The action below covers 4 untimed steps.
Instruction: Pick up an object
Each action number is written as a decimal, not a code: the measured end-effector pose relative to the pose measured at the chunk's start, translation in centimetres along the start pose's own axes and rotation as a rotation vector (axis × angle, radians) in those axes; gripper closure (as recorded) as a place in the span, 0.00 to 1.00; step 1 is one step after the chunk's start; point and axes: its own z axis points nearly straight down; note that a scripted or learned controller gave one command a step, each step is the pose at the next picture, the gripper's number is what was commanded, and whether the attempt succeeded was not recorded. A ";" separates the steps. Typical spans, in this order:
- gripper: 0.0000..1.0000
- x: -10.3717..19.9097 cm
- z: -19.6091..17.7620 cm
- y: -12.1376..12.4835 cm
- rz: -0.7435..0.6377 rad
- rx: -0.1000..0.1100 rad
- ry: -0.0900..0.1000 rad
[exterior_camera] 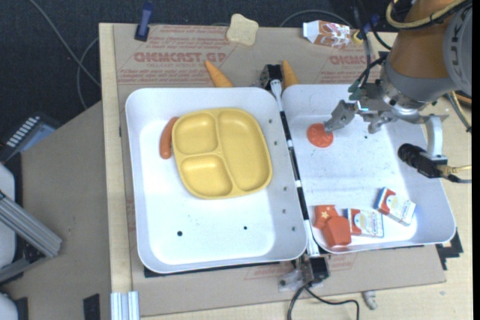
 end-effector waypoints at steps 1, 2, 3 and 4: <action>0.00 0.8 9.1 5.3 0.000 -0.001 -0.001; 0.00 -0.2 9.1 6.0 0.000 -0.005 -0.002; 0.00 0.8 9.1 6.1 -0.001 -0.004 -0.001; 0.00 0.2 9.1 5.1 0.001 -0.002 -0.001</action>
